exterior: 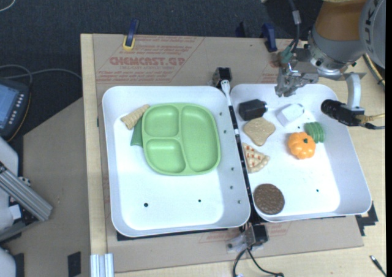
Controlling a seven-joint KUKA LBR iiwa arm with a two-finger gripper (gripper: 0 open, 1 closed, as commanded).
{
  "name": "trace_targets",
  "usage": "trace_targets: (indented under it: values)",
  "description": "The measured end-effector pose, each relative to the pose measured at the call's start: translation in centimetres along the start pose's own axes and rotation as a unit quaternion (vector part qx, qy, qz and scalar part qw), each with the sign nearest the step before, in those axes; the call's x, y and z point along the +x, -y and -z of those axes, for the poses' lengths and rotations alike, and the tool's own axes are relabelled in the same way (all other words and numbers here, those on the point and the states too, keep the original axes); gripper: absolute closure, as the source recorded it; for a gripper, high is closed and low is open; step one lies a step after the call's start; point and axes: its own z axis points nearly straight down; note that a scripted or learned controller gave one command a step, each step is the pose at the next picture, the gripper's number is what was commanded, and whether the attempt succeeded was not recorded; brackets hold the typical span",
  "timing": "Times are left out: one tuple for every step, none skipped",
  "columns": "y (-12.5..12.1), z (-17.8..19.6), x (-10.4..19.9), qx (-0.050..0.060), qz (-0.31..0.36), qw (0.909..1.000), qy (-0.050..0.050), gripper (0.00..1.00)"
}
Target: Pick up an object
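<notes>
Objects for picking lie in the right bin [343, 199]: taking the orange pumpkin [301, 145] as landmark, a green piece [315, 131] touches its upper right, a white block [290, 113] sits above it, a tan bread slice [259, 130] and black block [252, 109] lie to its left, and a brown cookie [269, 198] sits below-left. The pincer [285, 89] hovers above the white block; whether it is open or closed I cannot tell.

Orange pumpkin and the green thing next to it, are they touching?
Touching. The camera view shows the orange pumpkin pressed against the green object with no white bin floor between them.
</notes>
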Motion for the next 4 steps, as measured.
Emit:
trace_targets:
  values:
    - [-1.0, 0.6, 5.3, 0.0, 0.0, 1.0, 0.0, 1.0]
    - [-1.9, -0.7, 9.4, 0.001, -0.001, 1.0, 0.0, 1.0]
    - [-2.9, 0.1, 11.7, 0.0, -0.001, 1.0, 0.0, 1.0]
    - [-2.8, -1.9, 11.8, 0.004, -0.002, 1.0, 0.0, 1.0]
